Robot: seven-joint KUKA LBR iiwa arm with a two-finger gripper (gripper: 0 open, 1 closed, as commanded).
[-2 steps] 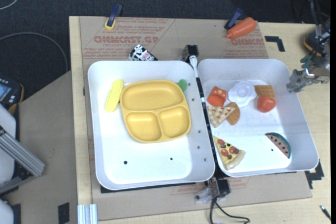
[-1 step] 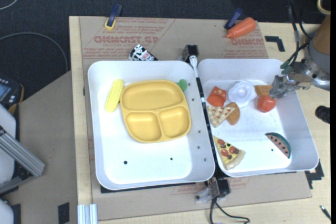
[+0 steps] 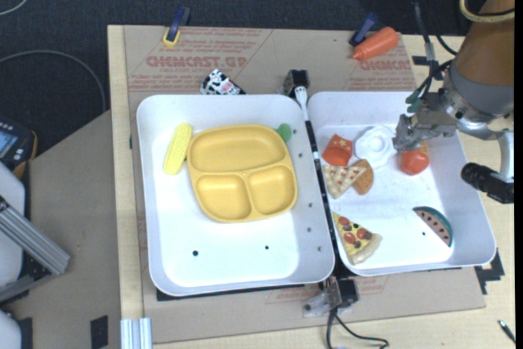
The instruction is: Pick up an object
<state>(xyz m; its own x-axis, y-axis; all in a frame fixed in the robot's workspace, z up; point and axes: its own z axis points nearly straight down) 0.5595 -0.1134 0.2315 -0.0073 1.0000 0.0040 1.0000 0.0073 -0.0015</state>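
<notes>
Claw (image 3: 411,141) is lowered in right bin (image 3: 466,253), just above red tomato (image 3: 414,162); finger state cannot be told. Approach step judged; a closing grasp is needed next.

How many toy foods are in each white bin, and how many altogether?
Left bin: 1, the corn.
Right bin: 6, the strawberry, egg, tomato, sandwich, pizza slice and watermelon slice.
Total: 7
</notes>
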